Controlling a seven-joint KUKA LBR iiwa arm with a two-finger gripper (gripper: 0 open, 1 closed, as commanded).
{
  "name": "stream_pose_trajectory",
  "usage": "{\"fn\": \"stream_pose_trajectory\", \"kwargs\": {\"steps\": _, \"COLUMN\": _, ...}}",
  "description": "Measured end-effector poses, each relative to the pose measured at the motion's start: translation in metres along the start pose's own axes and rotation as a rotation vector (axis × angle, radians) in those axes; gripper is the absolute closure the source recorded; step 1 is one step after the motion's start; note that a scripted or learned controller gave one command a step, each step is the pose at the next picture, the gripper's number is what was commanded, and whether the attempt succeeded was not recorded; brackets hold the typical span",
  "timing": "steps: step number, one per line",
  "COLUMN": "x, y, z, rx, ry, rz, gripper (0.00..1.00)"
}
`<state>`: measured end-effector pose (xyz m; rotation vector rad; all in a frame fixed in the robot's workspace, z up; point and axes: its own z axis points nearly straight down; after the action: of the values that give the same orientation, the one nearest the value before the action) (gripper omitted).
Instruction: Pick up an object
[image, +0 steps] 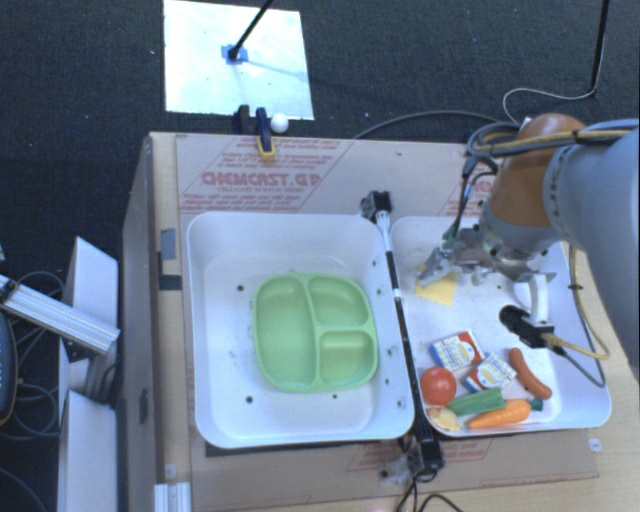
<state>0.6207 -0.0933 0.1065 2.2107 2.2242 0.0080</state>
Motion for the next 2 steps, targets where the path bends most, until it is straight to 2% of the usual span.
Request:
{"fn": "stream_pose_trajectory", "kwargs": {"steps": 1, "x": -0.011, "y": 0.045, "z": 0.022, "rx": 0.005, "ry": 0.000, "rz": 0.001, "gripper": 0.00}}
{"fn": "stream_pose_trajectory", "kwargs": {"steps": 2, "x": -0.011, "y": 0.046, "z": 0.011, "rx": 0.002, "ry": -0.002, "rz": -0.003, "gripper": 1.00}}
